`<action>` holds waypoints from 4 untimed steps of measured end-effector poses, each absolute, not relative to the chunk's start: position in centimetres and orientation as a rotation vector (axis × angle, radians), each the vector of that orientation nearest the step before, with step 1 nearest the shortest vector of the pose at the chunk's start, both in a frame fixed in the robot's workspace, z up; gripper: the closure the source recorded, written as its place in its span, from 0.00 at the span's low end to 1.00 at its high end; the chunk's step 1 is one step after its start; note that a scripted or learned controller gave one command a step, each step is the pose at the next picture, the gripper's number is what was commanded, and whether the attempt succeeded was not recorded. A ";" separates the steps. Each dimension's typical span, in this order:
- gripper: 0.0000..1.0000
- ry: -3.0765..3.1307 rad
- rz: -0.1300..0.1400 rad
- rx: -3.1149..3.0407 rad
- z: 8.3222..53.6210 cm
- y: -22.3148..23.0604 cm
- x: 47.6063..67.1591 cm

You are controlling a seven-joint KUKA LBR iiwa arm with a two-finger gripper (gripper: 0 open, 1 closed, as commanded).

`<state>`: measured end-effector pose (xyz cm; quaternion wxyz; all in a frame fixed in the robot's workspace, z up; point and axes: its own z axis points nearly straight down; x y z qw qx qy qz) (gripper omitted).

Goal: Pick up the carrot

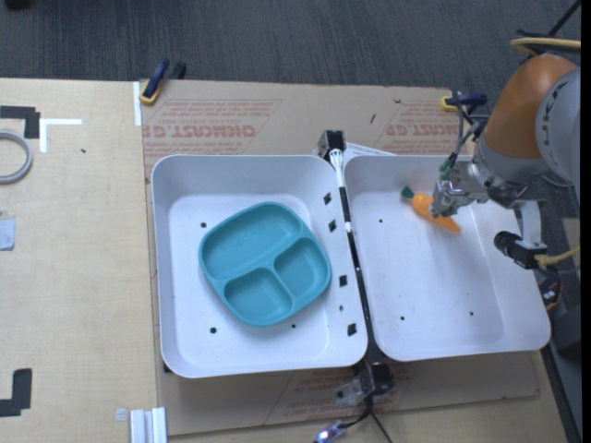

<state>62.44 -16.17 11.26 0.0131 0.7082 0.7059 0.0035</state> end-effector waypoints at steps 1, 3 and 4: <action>0.00 2.201 0.009 2.207 11.1 -16.1 62.4; 1.00 2.211 0.001 2.213 10.7 -15.9 63.4; 0.00 2.212 0.001 2.213 10.7 -15.9 63.4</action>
